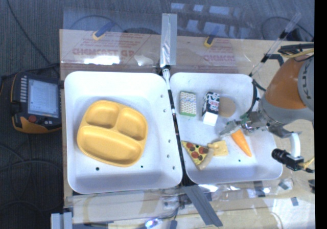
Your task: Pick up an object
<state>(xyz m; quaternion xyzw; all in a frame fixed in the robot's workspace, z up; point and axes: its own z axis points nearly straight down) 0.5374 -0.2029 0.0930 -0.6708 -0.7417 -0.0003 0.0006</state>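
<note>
1. Left bin (71,120): yellow divided tray (112,132), well apart from the hand.
2. Right bin (265,172): green packet (187,104), milk carton (211,108), pizza slice (196,153), cheese wedge (219,148).
3. Carrot (241,142): long axis runs upper-left to lower-right, tip toward the bin's near wall.
4. Hand (232,127): touching or just above the carrot's top end; can't tell whether it's spread or closed. Nothing visibly gripped.

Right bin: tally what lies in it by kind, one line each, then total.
Pizza slice: 1
Cheese wedge: 1
Carrot: 1
Milk carton: 1
Green packet: 1
Brown round piece: 1
Total: 6
</note>
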